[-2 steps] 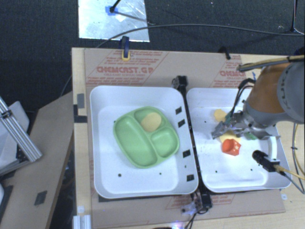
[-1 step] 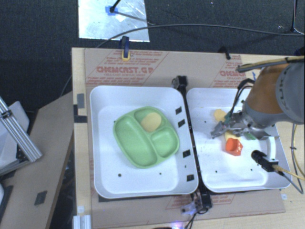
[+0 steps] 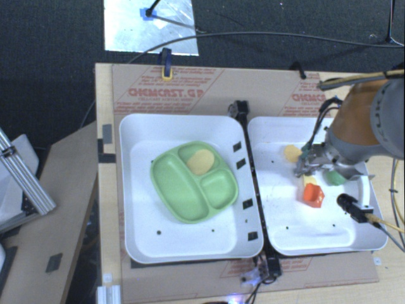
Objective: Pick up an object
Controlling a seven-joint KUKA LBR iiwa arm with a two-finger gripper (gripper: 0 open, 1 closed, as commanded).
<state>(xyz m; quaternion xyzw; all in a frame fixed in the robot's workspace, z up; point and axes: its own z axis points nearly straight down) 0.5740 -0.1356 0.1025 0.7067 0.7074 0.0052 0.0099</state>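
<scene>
There are two white bins (image 3: 136, 189) on the counter (image 3: 209, 84). One green plate (image 3: 183, 192) sits in the left bin with one yellow piece (image 3: 201, 161) on it. The right bin has one yellow thing (image 3: 292, 152), one green thing (image 3: 334, 177) and one orange-red block (image 3: 313, 196).

- Even, fairly bright overhead light; both white bins (image 3: 190, 246) read nearly blown out, little surface detail
- Shadows soft and short; a faint one lies under the green divided plate (image 3: 190, 195)
- Strong glare on the foil sheet (image 3: 149, 18) at the far left
- Dark carpet (image 3: 44, 56) stays grainy and underexposed
- Overall soft focus; cardboard lettering (image 3: 166, 94) is blurred; the arm (image 3: 373, 116) at right smears slightly
</scene>
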